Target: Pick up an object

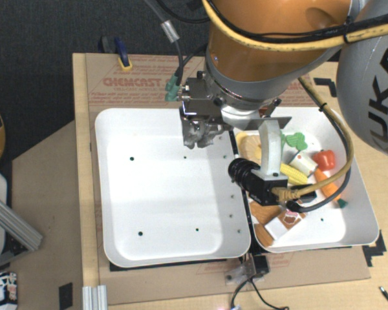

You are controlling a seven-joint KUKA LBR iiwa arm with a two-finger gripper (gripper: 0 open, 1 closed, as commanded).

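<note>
The arm (pixel 278 31) comes in from 1 o'clock and covers the top of the view. Its pincer (pixel 197 134) hangs over the 1 o'clock corner of the left bin (pixel 155 192), close to the wall shared with the right bin (pixel 349 228). I cannot tell whether the pincer is wide or narrow; it is small and partly hidden under the wrist.

The objects to pick lie in a heap in the right bin, at about 4 o'clock from the pincer:
- A tan disc (pixel 248 148) lies at the bin's 10 o'clock, nearest the pincer.
- A green piece (pixel 296 140) sits at 12 o'clock, with a red piece (pixel 324 159) just beside it at 4 o'clock.
- A corn cob (pixel 296 168) lies mid-bin, touching an orange piece (pixel 324 178).
- A brown slab (pixel 264 213) and a small block (pixel 290 219) lie at 7 o'clock.
- A teal bit (pixel 341 203) lies apart at 4 o'clock.

Both bins rest on a printed board (pixel 142 79) on the surface. A blue-and-yellow clamp (pixel 123 55) grips the board's 11 o'clock edge.
</note>
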